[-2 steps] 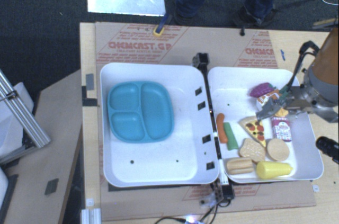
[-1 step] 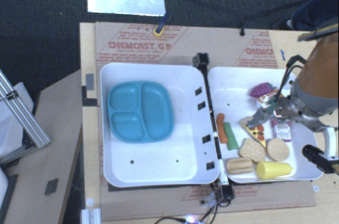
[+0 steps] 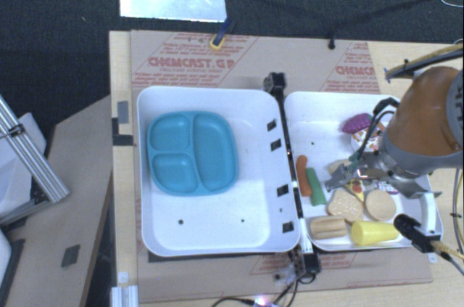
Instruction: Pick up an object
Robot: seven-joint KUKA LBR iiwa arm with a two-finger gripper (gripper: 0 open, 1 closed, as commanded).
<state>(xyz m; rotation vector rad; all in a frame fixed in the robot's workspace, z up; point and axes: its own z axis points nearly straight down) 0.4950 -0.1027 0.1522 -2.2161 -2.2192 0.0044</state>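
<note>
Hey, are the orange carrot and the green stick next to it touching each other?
Touching. In the camera view the orange carrot and green stick lie side by side in the right bin, edges meeting with no white showing between them.
</note>
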